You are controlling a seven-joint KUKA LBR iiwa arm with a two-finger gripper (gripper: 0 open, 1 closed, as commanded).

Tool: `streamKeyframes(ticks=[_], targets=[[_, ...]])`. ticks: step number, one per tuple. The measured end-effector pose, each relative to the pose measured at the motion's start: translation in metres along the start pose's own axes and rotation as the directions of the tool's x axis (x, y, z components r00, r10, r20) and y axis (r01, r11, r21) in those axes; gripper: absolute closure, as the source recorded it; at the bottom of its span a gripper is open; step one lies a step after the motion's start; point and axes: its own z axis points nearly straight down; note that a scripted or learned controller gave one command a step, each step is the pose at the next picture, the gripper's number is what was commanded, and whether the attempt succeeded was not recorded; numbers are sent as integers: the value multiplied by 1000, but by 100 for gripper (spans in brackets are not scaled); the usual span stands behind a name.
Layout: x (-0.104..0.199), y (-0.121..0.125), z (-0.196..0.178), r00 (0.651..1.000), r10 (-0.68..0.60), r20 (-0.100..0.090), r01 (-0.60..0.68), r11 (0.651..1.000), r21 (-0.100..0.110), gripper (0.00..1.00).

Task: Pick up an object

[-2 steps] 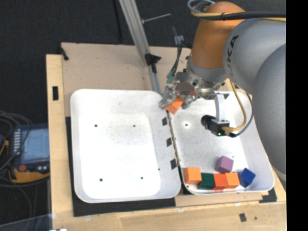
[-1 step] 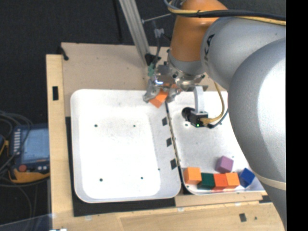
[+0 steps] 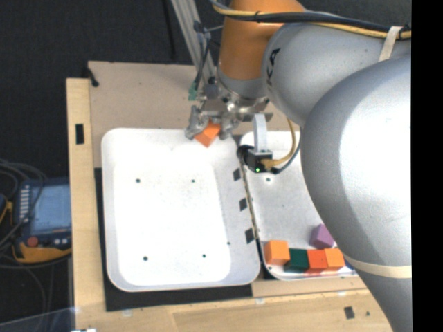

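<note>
My gripper (image 3: 206, 131) hangs over the far right corner of the left bin (image 3: 124, 185), shut on a small orange block (image 3: 206, 137) that shows between its fingers. The block appears lifted above the bin floor. In the right bin (image 3: 277, 206), near its front edge, lie an orange block (image 3: 277, 251), a dark green block (image 3: 298, 259), two more orange blocks (image 3: 325, 259) and a purple piece (image 3: 321, 236). The grey arm covers much of the right bin.
The large grey arm with its orange band (image 3: 249, 33) reaches in from the right and upper middle. A cable with a small green-lit connector (image 3: 257, 159) hangs beside the wrist. A hand-held control unit (image 3: 45, 216) lies left of the bench.
</note>
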Motion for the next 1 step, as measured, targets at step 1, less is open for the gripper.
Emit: streamKeyframes(ticks=[1], targets=[[-3,-1,-1,1000,0,2,0,1000,2,0]])
